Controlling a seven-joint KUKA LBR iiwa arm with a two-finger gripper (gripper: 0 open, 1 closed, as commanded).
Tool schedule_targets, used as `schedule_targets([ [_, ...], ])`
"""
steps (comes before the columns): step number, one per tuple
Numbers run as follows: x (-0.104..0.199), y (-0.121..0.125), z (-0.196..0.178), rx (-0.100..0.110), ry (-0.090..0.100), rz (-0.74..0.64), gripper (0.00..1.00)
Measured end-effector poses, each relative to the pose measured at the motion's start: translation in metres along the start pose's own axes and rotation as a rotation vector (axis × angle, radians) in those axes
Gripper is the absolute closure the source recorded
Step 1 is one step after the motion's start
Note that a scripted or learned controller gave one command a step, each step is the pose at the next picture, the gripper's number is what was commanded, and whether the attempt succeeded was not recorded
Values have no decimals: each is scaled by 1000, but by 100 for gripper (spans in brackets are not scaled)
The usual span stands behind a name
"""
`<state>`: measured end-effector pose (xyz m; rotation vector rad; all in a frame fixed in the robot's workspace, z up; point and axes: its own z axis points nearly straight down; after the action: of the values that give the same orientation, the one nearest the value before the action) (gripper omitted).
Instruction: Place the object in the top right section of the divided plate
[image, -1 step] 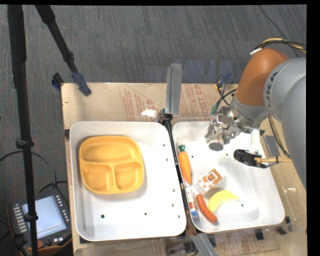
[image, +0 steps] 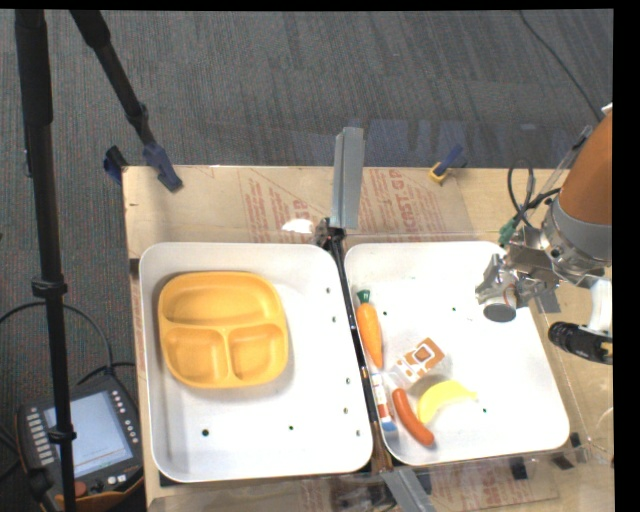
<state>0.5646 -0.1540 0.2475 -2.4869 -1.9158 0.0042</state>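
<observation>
Lying nearest the camera in the right bin (image: 520, 400), toward six o'clock, are a small red sausage (image: 413, 417) and, just beside it at its three o'clock, a yellow banana-shaped piece (image: 447, 398); which of the loose things the task means cannot be told from the view. Just past these, toward the bin's middle, sits a small white and orange carton (image: 418, 358), touching or nearly touching the banana piece at its far edge. A toy carrot (image: 370, 331) with a green top lies along the bin's nine o'clock edge, tip pointing near, and a thin marker-like stick (image: 381, 398) runs on from it down the divider between the bins. In the left bin (image: 200, 450), the yellow divided plate (image: 224, 329) rests at about ten o'clock of that bin's floor, with one long section on its far side and two smaller sections on its near side, all bare. At three o'clock of the right bin, over its far right corner, the gripper (image: 499, 296) hangs from the grey arm, well apart from every toy; whether its fingers are spread or pressed together I cannot tell, and nothing shows between them. Beyond the bins the cardboard-covered bench (image: 250, 200) carries a yellow clamp (image: 440, 172).
</observation>
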Motion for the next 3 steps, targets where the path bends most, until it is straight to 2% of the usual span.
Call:
schedule_targets([
  [1, -5, -17, -17, 1, 1, 102, 100],
  [2, -1, -87, 22, 4, 1, 28, 100],
  [3, 40, -103, -15, 3, 0, -111, 100],
])
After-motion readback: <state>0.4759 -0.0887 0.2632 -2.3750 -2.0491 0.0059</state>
